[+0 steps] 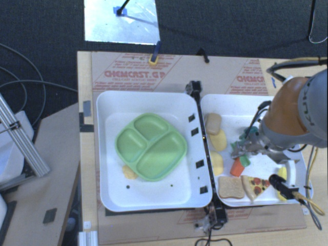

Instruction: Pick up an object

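My gripper (242,148) hangs low over the middle of the right bin (246,109), reaching in from the right under the arm's orange band (287,111). Just below it lies an orange carrot piece (237,166) with a small green piece (245,161) beside it; whether the gripper touches either is unclear. Left of the gripper sit a tan bread roll (213,122) and a yellow piece (219,140). Another yellow piece (217,163) lies by the bin's left wall. Along the front are a toast slice (231,187), a pizza slice (254,185) and a banana (283,186).
The left bin (118,106) holds a green divided plate (151,146) with a small yellow piece (129,172) at its front left edge. A black divider (201,142) runs between the bins. The arm covers the right bin's right side.
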Available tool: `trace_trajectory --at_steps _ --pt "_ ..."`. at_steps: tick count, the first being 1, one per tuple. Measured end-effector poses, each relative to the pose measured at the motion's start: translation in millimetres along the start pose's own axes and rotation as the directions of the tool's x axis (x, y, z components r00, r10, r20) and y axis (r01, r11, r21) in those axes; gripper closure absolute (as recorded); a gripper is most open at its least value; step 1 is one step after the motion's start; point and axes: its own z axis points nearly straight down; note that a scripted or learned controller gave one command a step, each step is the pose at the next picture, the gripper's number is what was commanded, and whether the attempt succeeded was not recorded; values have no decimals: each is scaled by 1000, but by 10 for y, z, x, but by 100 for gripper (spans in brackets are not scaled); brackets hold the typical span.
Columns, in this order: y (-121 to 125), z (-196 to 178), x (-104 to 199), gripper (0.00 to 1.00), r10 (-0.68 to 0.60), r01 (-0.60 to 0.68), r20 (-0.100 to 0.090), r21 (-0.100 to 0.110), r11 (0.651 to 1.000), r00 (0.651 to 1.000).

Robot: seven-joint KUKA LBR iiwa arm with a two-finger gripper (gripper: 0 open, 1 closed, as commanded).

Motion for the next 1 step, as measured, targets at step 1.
trace_trajectory --at_steps 1 --pt "849 -1096 775 100 -11 11 0 -14 1000 1000"
